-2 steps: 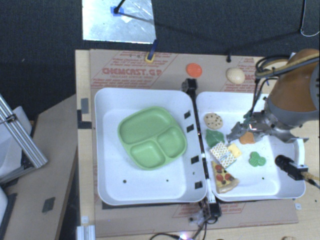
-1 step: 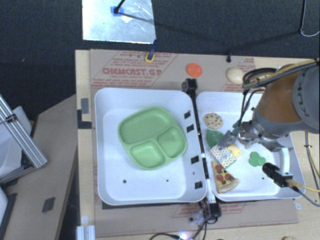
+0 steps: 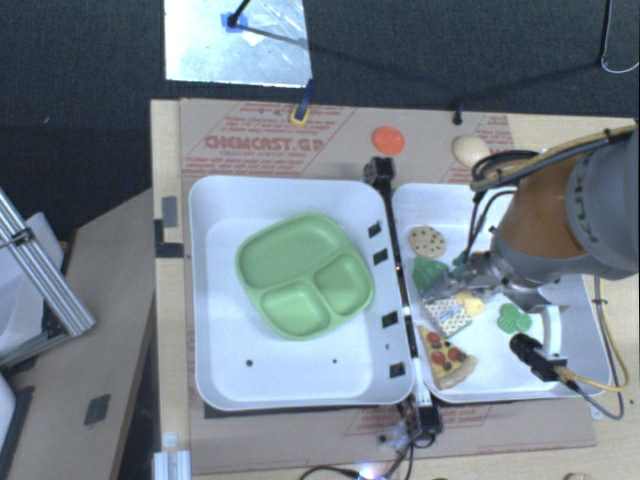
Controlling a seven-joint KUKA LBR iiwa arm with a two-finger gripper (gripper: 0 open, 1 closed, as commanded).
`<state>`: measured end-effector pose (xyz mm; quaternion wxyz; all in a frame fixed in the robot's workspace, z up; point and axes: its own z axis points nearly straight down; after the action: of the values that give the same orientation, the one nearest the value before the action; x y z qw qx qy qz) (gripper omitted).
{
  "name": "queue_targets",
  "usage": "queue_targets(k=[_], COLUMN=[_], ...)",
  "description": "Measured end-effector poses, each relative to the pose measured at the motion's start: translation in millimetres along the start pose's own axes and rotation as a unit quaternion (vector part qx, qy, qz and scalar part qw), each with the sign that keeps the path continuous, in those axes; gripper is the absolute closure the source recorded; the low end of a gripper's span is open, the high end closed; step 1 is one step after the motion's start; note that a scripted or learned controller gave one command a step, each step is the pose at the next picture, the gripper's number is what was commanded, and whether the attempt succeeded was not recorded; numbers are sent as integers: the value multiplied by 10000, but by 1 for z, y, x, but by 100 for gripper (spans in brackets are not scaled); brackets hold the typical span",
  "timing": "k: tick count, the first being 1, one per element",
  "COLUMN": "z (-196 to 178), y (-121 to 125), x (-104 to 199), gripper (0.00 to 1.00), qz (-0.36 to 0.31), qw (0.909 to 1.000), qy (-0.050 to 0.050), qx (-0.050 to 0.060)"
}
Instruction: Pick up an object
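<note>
1. Pincer low in the right bin, down among the toys.
2. Cannot tell how the pincer stands.
3. Just under its tip: a blue and yellow patterned toy.
4. Beside the tip, toward the left bin: a dark green toy.
5. Up past that: a cookie.
6. Down below the pincer: a pizza slice.
7. Off to its right: a small green piece.
8. Far to its left: a green tray in the left bin.

Left bin: holds the divided tray at frame centre.
Right bin: cookie toward the top, pizza slice at the bottom.
Tabletop: both bins lie on it.
</note>
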<state>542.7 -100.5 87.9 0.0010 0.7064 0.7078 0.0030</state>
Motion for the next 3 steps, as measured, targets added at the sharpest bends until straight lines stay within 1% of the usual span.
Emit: queue_targets(k=[1, 2, 3], z=[-17, -66, -121], y=[5, 8, 16], x=[-3, -13, -21], gripper=[100, 100, 100], qz=[8, -4, -6], qw=[9999, 10000, 10000], qy=[-35, -25, -25], qx=[-94, -4, -9])
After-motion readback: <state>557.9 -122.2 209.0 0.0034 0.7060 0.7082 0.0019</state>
